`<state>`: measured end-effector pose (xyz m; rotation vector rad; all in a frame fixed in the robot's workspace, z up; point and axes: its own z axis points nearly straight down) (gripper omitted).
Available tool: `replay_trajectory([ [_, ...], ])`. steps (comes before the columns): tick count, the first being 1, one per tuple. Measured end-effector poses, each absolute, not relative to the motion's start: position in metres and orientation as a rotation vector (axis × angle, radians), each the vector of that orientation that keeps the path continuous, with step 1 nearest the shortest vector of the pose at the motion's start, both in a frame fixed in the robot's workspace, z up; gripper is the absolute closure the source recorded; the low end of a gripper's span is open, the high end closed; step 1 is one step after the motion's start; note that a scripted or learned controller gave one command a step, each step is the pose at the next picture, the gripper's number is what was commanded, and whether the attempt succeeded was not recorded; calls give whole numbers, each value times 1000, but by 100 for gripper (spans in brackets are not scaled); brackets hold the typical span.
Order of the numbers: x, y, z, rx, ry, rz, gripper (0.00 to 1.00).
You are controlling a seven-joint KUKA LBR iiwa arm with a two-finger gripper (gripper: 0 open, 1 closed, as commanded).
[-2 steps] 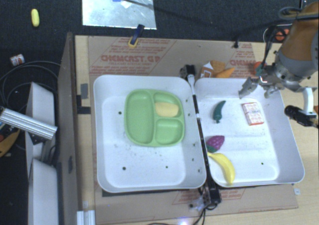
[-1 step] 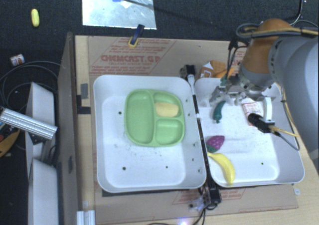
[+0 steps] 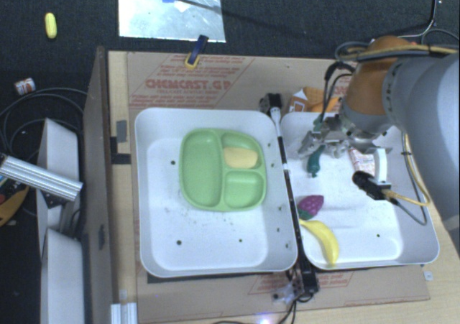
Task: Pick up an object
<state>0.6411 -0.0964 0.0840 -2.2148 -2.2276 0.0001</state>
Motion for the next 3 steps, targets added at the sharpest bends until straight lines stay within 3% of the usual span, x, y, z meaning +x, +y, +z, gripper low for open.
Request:
replay_trajectory([
  [2,645,-109,86,-2223,-2225,-3,0],
  [3,646,-109,97,-2223,-2228,-7,100],
])
